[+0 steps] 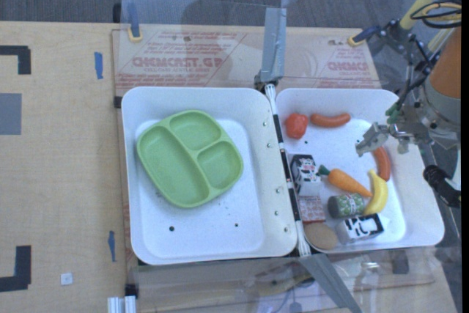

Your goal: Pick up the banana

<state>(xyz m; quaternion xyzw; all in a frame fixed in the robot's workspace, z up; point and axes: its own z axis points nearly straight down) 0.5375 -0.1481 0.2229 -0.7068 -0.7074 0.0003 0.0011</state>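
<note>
Yellow banana [378,193] lying at the right bin's [418,227] four o'clock, gripper [382,140] hovering apart at its twelve o'clock, jaws spread, grasping nothing, sausage [382,162] between them.

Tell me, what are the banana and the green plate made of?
The banana looks like toy plastic: smooth, evenly yellow, slightly glossy, though it could be real. The green plate looks like moulded plastic too, matte, one even colour, with three rounded compartments. I can't be sure from above.
</note>
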